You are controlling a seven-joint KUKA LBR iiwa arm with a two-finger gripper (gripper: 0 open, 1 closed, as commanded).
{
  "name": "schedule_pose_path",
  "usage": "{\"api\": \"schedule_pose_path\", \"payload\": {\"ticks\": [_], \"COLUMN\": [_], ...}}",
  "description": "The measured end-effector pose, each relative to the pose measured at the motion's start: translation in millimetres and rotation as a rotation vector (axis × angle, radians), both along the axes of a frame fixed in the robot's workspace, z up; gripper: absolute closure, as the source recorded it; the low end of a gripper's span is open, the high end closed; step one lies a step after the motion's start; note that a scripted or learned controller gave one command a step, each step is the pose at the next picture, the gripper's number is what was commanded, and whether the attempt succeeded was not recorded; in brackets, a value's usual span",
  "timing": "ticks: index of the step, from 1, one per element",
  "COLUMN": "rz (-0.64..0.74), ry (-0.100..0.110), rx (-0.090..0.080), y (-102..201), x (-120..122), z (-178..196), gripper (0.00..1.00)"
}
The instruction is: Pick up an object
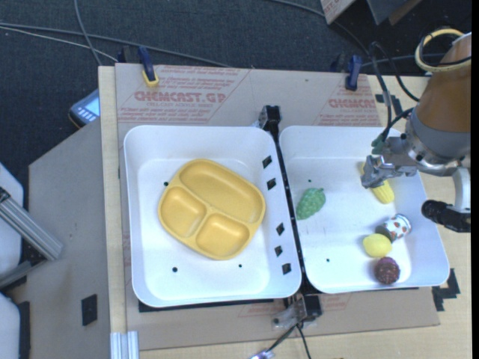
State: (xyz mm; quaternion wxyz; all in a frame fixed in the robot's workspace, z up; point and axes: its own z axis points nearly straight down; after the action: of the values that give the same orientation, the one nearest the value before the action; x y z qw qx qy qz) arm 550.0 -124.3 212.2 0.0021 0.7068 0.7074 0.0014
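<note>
Two shallow white bins are sitting side by side on the cardboard-covered worktop (224, 88) in the camera view, the left bin (142, 200) and the right bin (337, 148) meeting along a dark divider strip near the middle. A yellow plastic plate with three compartments (212, 209) is lying flat in the left bin, roughly at its centre and apart from every wall.

The grey arm with the orange band (449, 88) is reaching in from the right over the right bin, and its end effector (376, 173) is hanging low near that bin's far right part. A small yellow corn-shaped toy (383, 193) is lying right at the end effector's tip, partly covered by it; whether the tip is gripping the toy or merely touching it, I cannot tell.

A green bumpy toy shaped like a bunch of grapes (310, 202) is resting near the right bin's left wall, well apart from the end effector. Toward the near right corner, a yellow lemon-shaped toy (376, 244) is lying just beside a small white patterned object (397, 226), and a dark red round toy (387, 270) is sitting just in front of them.

Blue and yellow clamps (148, 66) are pinning the cardboard at the far edge.
</note>
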Motion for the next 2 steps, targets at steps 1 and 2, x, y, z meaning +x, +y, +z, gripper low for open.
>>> {"api": "schedule_pose_path", "payload": {"ticks": [1, 2], "rz": [0.001, 0.005], "ry": [-0.002, 0.002], "rx": [0.000, 0.002], "y": [-1, 51], "x": [-4, 12], "z": [63, 66], "gripper": [1.00, 1.00]}}
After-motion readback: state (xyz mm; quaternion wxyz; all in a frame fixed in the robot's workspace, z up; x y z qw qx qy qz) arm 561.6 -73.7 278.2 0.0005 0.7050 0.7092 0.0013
